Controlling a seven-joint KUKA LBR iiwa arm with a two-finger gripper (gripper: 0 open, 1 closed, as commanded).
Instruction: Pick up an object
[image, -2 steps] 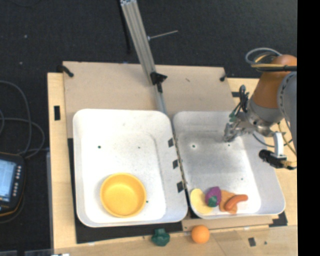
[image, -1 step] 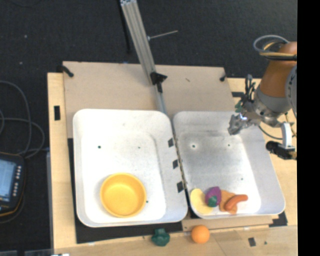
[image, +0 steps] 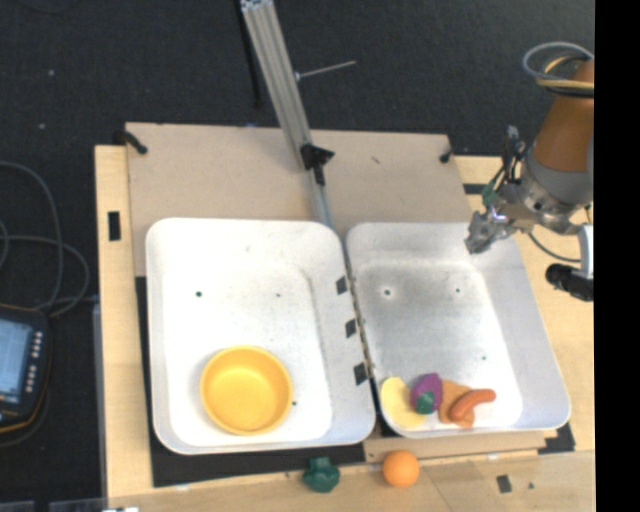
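In the lower left of the frame, a yellow bowl (image: 246, 388) is seen resting in the near part of the left bin (image: 180, 250); it is judged to be light, stiff plastic with a smooth, slippery wall, best taken by pinching its rim from above. Below the bins, on the bare surface (image: 120, 300) at the bottom centre, a small green piece (image: 321, 474) and an orange ball (image: 400, 468) are found; the ball is judged likely to roll if nudged. In the lower corner of the right bin (image: 500, 300), a tight cluster is gathered: a pale yellow piece (image: 393, 393), a purple item (image: 428, 386) with a green part, and an orange-red sausage-shaped item (image: 468, 400), all judged to be light toy foods. The sausage shape is judged easiest to grasp across its narrow middle, though the bin wall and neighbours crowd it. At the upper right, the claw (image: 482, 235) is held over the far edge of the right bin, well apart from the cluster; whether it is spread or pressed together cannot be told. The cluster's exact shapes and overlaps are too small to be made out.
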